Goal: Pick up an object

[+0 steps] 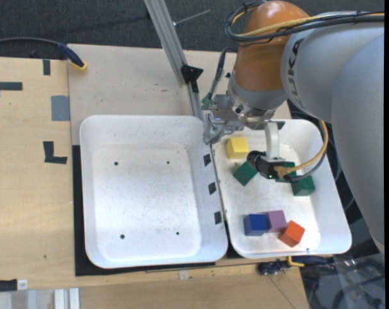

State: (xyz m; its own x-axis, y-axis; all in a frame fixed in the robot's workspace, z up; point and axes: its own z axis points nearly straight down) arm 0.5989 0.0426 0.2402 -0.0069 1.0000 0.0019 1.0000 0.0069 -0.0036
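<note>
Pick not done: you see no block between the pincer [213, 129] tips, and you cannot tell whether it is open or closed. The yellow block [237, 148] lies just beside the pincer, the green block [245, 173] just beyond it. The arm is bent down steeply over the right bin [328, 216].

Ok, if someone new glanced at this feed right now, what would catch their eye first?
The grey arm with its orange band dominates the view, reaching in from the right over the far end of the right bin. Below it the bright blocks stand out: a yellow block at the far end, two green blocks mid-bin, and a blue block, purple block and orange block clustered near the front.
</note>
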